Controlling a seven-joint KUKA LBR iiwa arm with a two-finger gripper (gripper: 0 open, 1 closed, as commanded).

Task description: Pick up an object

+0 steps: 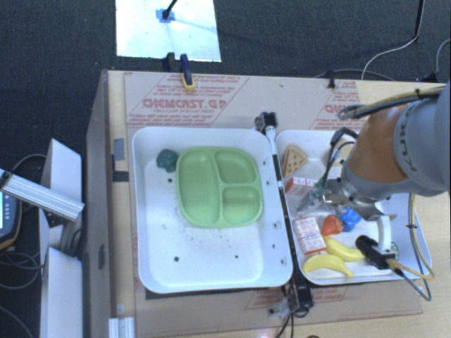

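Two shallow white bins sit side by side on your bench, and nearly all the candidates are in the right bin (402, 272), under the arm. The left bin (211, 270) carries a green divided plate (217, 186) lying flat near its middle and a small dark green lump (167, 160) just beside the plate's upper left corner; both are well apart from the arm. In the right bin you can see a wedge like a pizza slice (294, 159) near the top, a small red-and-white box (308, 234) against the divider, a red-orange piece (332, 225) touching a blue piece (350, 220), and two yellow, banana-shaped things (331, 257) along the bottom edge.

The gripper (313, 200) hangs low over the middle of that bin, close above the box and the red-orange piece. The arm's bulk and cabling blur the tip, so whether it is released or clenched cannot be told, and nothing visibly sits in it. Judging by its place, it is lined up for a try at the crowded cluster, where neighbours touch and a clean grab looks hard.

Under the bins lies a printed cardboard sheet (211, 104) on the bench, with dark carpet beyond, a pale square (168, 20) on the floor, and loose cables around the edges
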